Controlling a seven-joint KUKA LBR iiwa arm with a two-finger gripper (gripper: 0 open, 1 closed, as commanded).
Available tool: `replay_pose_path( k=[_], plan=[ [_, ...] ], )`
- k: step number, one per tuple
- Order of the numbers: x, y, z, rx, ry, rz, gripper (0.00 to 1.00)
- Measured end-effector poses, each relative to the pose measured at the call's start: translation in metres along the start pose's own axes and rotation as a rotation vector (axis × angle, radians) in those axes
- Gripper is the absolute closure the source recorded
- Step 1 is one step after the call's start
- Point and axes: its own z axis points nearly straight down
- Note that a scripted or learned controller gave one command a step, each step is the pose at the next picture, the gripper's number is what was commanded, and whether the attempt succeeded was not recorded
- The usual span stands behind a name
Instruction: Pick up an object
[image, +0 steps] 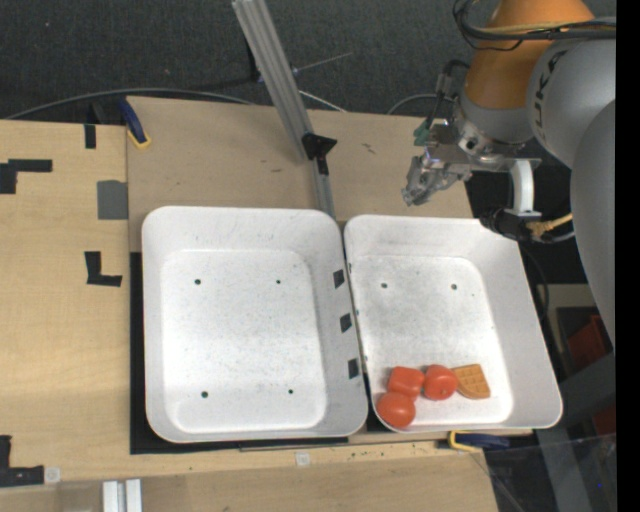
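Camera view, taking the right bin (520, 300) as the landmark: the gripper (418, 190) hangs above the bench just beyond the bin's far rim, near its far-left corner, with nothing seen between its tips. Whether it is parted or closed cannot be told from this angle. Three red pieces (415, 390) lie clustered at the bin's near edge, touching one another, with a tan cracker (472, 381) just to their right. The left bin (160, 300) adjoins it.
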Motion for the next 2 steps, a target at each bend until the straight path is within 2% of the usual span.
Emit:
replay_pose_path(
  k=[1, 2],
  plan=[
    [0.047, -0.009, 0.015, 0.002, 0.0, 0.001, 1.0],
    [0.1, -0.018, 0.007, 0.001, 0.0, 0.0, 1.0]
  ],
)
